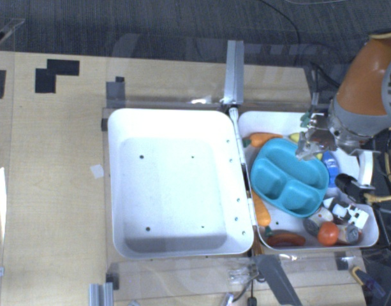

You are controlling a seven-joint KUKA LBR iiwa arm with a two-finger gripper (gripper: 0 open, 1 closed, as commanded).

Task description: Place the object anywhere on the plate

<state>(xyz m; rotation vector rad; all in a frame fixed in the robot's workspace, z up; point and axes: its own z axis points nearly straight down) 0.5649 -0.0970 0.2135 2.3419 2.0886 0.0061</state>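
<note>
Round red tomato [328,234] near bin edge; glossy blue divided plate [289,177].

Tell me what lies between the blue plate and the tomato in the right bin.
In the camera view, small grey and white items lie between the blue plate and tomato.

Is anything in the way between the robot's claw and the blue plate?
Nothing visible is. The gripper hangs right over the top right rim of the blue plate in the right bin. The small things lie around the plate, not between the two. What the gripper holds, I cannot tell.
</note>
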